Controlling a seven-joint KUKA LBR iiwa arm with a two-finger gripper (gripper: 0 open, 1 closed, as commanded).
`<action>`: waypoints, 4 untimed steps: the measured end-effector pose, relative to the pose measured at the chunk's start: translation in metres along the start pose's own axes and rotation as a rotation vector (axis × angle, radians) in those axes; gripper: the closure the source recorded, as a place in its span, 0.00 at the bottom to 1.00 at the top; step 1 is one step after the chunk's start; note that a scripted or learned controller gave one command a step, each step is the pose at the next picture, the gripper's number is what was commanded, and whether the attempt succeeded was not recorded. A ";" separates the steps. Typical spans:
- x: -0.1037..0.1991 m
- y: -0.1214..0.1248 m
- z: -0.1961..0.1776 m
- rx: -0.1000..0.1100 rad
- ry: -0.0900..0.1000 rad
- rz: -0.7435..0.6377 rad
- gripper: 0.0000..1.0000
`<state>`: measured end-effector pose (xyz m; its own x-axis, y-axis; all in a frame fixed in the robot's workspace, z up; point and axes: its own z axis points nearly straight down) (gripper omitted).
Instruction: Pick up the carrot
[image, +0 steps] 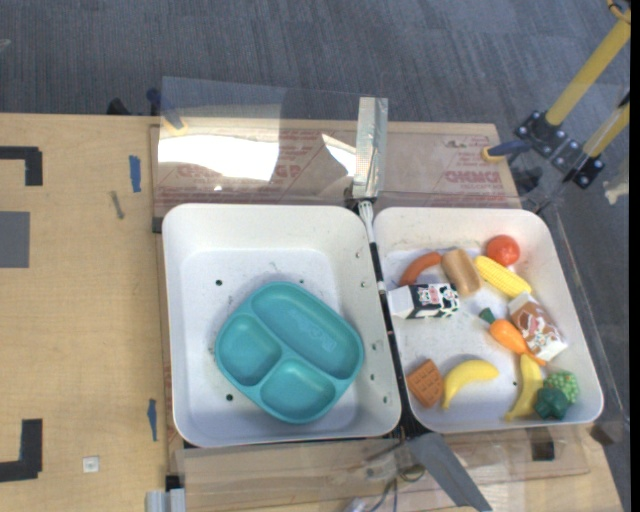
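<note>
Item: carrot (508, 335) — toy, orange with a green stub at its upper-left end, lying slantwise in the right bin (570, 262), right of centre in the frame. Neighbours: snack packet (537, 333) touching, banana (468, 378) below-left. Judged light, rigid, smooth — grip across the thicker middle. Hand: state cannot be told; position relative to carrot undetermined.

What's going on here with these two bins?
Nothing is being handled right now. The right bin holds a jumble of toy food: the carrot lies right of centre, beside a small packet, with a corn cob, a tomato, two bananas and broccoli around it. The left bin holds a teal divided tray. The carrot has not been picked up yet.
</note>
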<state>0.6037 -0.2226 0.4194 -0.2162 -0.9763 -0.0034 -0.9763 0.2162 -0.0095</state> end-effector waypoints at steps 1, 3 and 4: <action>-0.002 -0.004 0.044 -0.011 -0.003 -0.286 1.00; -0.022 -0.061 0.013 -0.002 -0.003 -0.786 1.00; -0.022 -0.061 -0.029 0.000 -0.001 -1.115 1.00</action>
<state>0.6679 -0.2141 0.4488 0.7815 -0.6239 0.0064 -0.6238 -0.7815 -0.0073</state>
